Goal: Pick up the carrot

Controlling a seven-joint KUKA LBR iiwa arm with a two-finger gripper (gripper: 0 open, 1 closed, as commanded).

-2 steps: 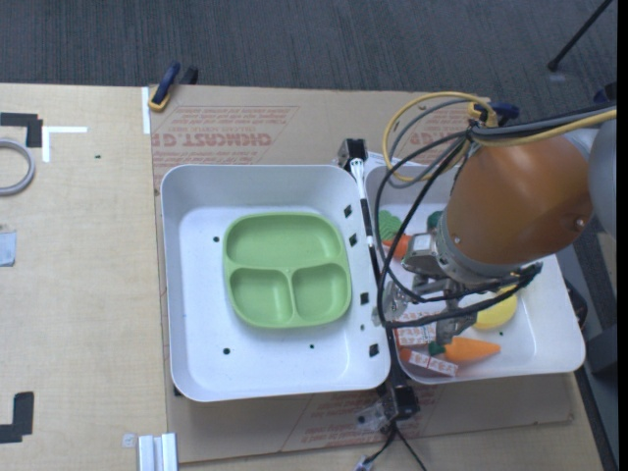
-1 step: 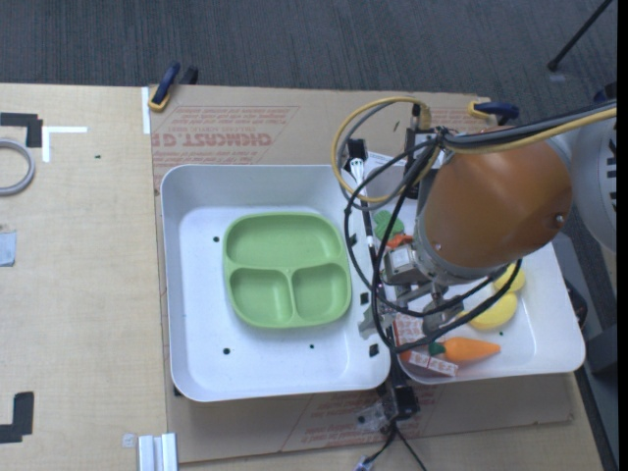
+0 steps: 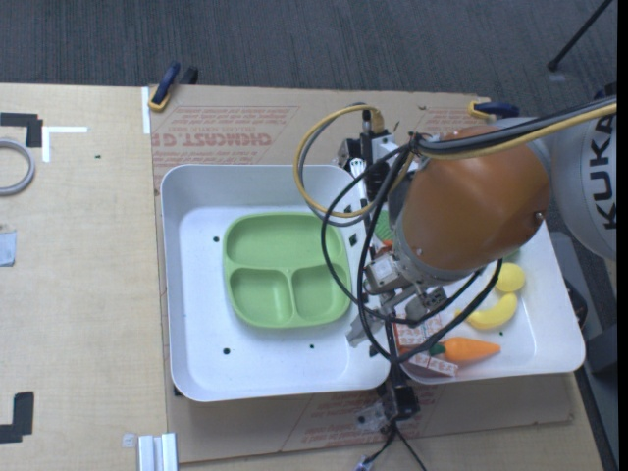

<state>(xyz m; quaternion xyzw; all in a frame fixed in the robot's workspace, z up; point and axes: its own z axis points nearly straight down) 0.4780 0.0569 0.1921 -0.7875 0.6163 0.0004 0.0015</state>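
The orange carrot (image 3: 469, 350) with a small green tip lies in the right bin (image 3: 551, 346), near its front wall. My arm's orange band and wrist cover the middle of that bin from above. The gripper (image 3: 400, 300) hangs below the wrist, over the strip where the two bins meet. It sits to the left of the carrot and a little behind it. Cables and the wrist hide its tips.
A green divided tray (image 3: 287, 269) lies in the left bin (image 3: 191, 292). Yellow banana-like pieces (image 3: 498, 308) rest just behind the carrot. A flat printed packet (image 3: 420, 346) lies to the carrot's left. Black and yellow cables (image 3: 324, 160) loop over the bins' back edge.
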